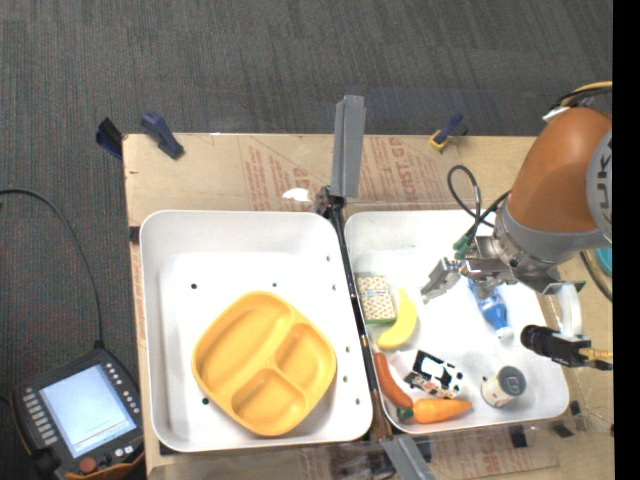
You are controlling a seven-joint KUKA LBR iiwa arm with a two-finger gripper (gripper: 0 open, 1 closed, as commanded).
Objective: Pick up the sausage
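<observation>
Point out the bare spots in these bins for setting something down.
Left bin: open floor rings the yellow tray, widest along the far wall. Right bin: the far strip is bare. Its near left is crowded: sausage, carrot, banana, with the gripper above.

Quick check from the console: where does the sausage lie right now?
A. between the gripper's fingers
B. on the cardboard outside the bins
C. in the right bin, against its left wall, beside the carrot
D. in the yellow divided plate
C: the sausage lies in the right bin along its left wall, just above the carrot, while the gripper hangs higher up over that bin, apart from it.
</observation>
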